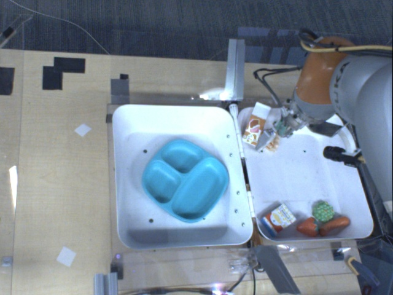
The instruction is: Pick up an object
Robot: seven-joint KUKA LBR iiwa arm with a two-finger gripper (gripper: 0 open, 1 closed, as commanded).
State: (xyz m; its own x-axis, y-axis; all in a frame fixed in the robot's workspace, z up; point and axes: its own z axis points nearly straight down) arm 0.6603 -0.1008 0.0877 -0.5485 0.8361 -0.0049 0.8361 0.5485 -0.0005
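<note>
My gripper [272, 137] is down in the far left corner of the right bin [307, 165], reaching in from the grey arm with its orange band [316, 78]. A small white and orange packet [254, 126] stands tilted against the bin's left wall, touching or just left of the gripper. Whether the packet is gripped is unclear. Along the near edge of the same bin lie a small white and orange box [281, 217], a green round item [323, 211] and a red and orange item [322, 226].
The left bin [132, 165] holds a blue divided plate [185, 180]. A metal post [235, 72] rises behind the gap between the bins. A black part [341, 155] juts out near the right bin's right wall. Cables run over the arm.
</note>
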